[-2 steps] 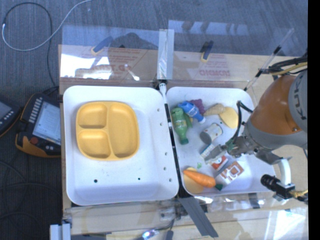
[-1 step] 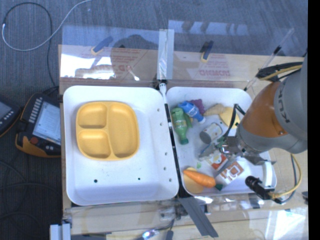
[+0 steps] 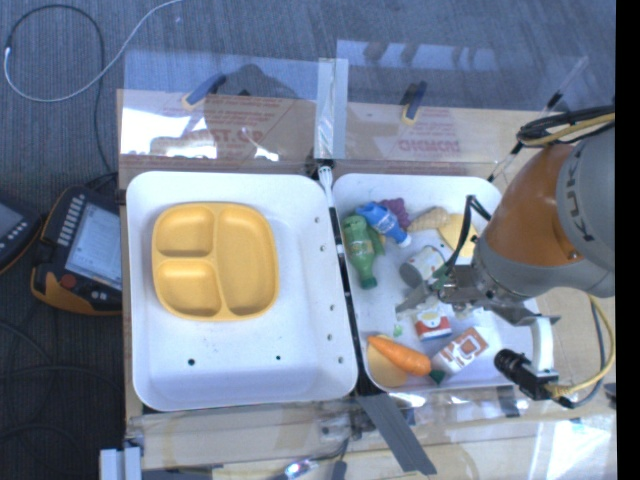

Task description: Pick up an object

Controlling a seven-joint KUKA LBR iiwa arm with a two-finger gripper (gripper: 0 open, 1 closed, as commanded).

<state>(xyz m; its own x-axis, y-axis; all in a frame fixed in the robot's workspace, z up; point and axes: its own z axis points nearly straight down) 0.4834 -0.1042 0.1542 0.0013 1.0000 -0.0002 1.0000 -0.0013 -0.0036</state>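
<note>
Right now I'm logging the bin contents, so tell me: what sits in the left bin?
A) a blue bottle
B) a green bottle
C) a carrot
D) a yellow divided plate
D: the yellow divided plate lies alone in the left bin; the bottles and carrot are in the right bin.

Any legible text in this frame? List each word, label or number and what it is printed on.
"KU", white letters cut off at the frame edge, on the arm's grey housing.
Red printing on the cardboard sheets behind the bins: too blurred to read.
Red-and-white cartons in the right bin: print too small.
Teach pendant screen: unreadable.
</note>
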